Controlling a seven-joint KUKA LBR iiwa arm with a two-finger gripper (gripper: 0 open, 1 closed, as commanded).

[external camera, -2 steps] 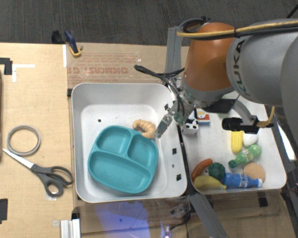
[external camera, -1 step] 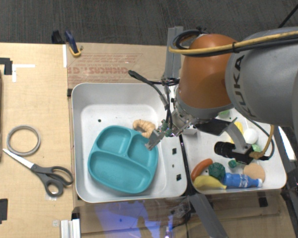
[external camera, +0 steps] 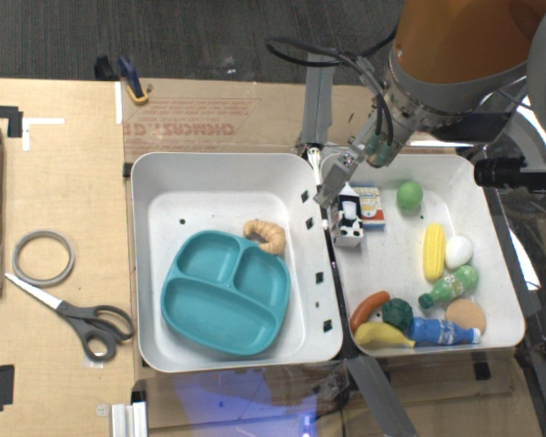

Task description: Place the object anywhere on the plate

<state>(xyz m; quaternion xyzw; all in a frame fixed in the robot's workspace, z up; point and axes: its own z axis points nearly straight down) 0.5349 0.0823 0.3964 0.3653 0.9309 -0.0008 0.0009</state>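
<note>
A teal plate [external camera: 226, 291] with three compartments lies in the left bin [external camera: 155, 244]. A tan croissant [external camera: 265, 235] rests just beyond the plate's far rim, touching it or nearly so. My gripper [external camera: 331, 188] hangs over the divider between the two bins, at the right bin's far left corner. Just below and right of it stands a small black-and-white toy [external camera: 348, 225], with a blue and orange carton [external camera: 369, 204] behind it. I see nothing held in the gripper.
The right bin [external camera: 500, 244] holds a green ball [external camera: 409, 195], corn [external camera: 433, 251], a white egg [external camera: 458, 250], a green bottle [external camera: 450, 287], a brown egg [external camera: 465, 316], a blue bottle [external camera: 441, 332], a banana [external camera: 382, 336] and a red sausage [external camera: 370, 308]. Scissors [external camera: 73, 315] and a tape roll [external camera: 43, 256] lie left of the bins.
</note>
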